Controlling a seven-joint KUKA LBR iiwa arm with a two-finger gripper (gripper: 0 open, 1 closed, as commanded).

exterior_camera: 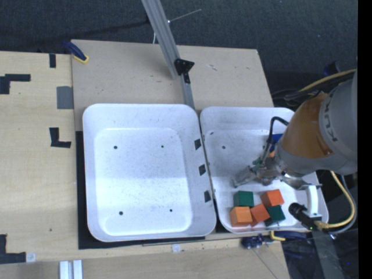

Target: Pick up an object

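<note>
The arm [325,129] enters from the right side of the camera view and extends over the right bin [232,124]. Its orange band sits above the wrist, directly over the bin's right portion. The gripper [256,174] is lowered into the right bin, near the bin's centre, just above the cluster of blocks. Whether the fingers are open or closed cannot be determined; the metal parts at the tip are small and partly covered by the wrist. No object is visible between them.

The task objects lie in the near right area of the right bin, grouped closely together:
- A green block [244,199] at the cluster's upper left, nearest the gripper.
- An orange block [272,198] at the upper right.
- An orange block [240,215] at the lower left.
- An orange-red block [259,213] in the middle, touching its neighbours.
- A dark green block [276,214] at the lower right.

The left bin [93,156] stands beside the right bin, their inner rims touching. Both bins rest on the wooden desk [128,68]. A grey metal pole [163,28] runs diagonally across the desk's far side, ending at a black clamp [183,67]. A blue and yellow item [75,51] lies at the desk's far left corner.
</note>
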